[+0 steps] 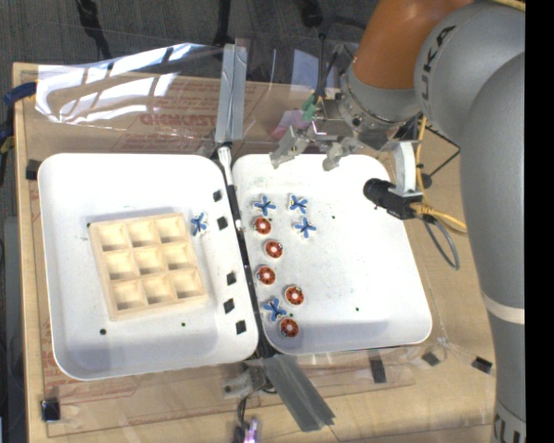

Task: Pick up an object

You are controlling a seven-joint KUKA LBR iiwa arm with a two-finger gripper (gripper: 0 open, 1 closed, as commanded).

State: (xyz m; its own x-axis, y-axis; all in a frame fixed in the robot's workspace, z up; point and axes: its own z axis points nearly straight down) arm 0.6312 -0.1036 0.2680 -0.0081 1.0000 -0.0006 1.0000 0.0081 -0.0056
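Nearest the camera, a grey bracket [291, 390] lies on the counter [166, 400] at the near junction of two shallow white bins. The right bin [379, 284] holds ten small pieces along its left side: five red-orange rings, at [261, 225], [274, 248], [266, 274], [295, 294] and [288, 327], and five blue jack-shaped pieces, at [263, 206], [297, 204], [304, 226], [273, 308] and one just beside it. The left bin [74, 340] holds one pale wooden tray [148, 264] of nine compartments in a three-by-three grid, and one further blue jack [199, 223] lying just beside the tray's far right corner. The gripper [310, 158] hangs at the far rim of the right bin; its jaws are spread, with nothing between them, well apart from the rings and jacks. An orange band [402, 26] sits above the wrist.
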